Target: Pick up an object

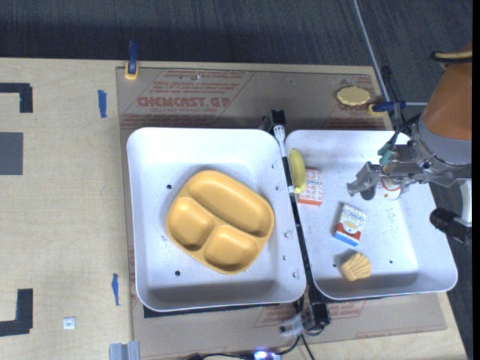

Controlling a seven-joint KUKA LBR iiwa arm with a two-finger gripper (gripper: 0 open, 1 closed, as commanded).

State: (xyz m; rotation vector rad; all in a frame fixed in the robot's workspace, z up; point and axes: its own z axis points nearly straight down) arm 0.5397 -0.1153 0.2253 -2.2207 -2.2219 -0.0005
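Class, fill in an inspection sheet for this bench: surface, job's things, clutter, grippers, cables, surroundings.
Surface: tan bench bearing a left bin and a right bin.
Job's things: in the right bin, yellow banana, printed card, small carton, ridged yellow piece; in the left bin, yellow divided tray.
Clutter: yellow disc behind the bins.
Grippers: gripper over the right bin, holding nothing visible.
Cables: thin line running up; wires at the front edge.
Surroundings: dark floor.

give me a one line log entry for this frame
gripper over right bin, nothing seen held | banana, carton in right bin | yellow tray in left bin
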